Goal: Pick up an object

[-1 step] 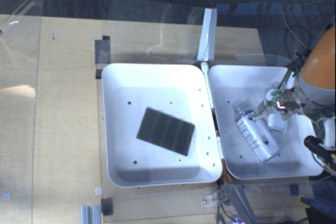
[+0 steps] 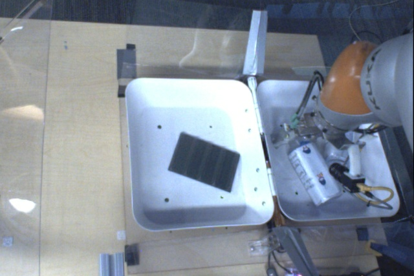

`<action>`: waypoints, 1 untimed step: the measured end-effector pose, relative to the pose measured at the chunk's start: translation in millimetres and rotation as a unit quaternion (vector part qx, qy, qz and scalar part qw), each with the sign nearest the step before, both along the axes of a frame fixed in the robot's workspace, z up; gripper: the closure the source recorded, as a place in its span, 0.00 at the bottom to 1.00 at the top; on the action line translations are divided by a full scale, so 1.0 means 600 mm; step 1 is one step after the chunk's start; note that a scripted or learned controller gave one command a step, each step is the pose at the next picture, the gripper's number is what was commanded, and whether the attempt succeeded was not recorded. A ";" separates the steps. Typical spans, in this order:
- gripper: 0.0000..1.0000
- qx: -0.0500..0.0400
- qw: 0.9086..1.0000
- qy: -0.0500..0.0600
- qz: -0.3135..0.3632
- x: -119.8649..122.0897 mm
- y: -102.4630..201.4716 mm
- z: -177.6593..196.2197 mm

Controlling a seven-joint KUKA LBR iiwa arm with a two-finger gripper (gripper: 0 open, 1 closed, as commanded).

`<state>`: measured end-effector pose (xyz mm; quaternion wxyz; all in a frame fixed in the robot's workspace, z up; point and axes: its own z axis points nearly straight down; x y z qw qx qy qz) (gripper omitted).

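One white bottle [image 2: 310, 176], apparently blue-labelled, lies in the right bin [image 2: 284, 196]. Just above it is the gripper [image 2: 309, 139], its grip impossible to tell. One dark slab [image 2: 204, 161] lies left of that bin.

i count two white bins [image 2: 150, 114], one dark ribbed slab [image 2: 204, 161] and one white labelled bottle [image 2: 309, 172].

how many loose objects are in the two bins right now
2. A dark flat rectangle in the left bin; a white bottle in the right bin below the arm, which may hide more.
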<state>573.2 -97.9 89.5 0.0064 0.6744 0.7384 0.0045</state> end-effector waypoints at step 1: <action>1.00 0.001 1.000 -0.003 0.000 0.004 0.003 0.020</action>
